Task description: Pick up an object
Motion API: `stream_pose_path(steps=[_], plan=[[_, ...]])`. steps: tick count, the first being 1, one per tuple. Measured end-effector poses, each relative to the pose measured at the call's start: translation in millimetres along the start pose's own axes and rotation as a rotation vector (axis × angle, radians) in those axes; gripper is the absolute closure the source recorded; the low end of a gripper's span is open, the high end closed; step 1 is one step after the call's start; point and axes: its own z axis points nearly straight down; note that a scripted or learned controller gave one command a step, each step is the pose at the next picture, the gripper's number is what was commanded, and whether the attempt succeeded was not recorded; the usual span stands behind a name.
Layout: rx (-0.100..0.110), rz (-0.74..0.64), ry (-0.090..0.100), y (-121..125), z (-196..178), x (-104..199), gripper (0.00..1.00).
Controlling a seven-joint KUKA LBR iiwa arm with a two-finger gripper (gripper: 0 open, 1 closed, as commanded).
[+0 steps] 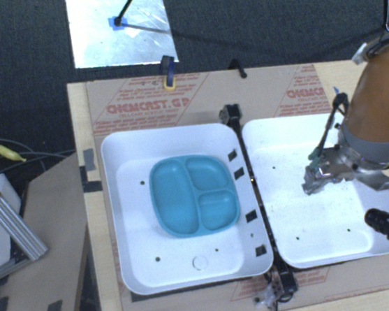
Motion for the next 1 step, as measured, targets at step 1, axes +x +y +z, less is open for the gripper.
stream_pose_path(steps=[1], plan=[[-0.008, -0.002, 0.000, 22.3, -50.2, 90.9, 1.00]])
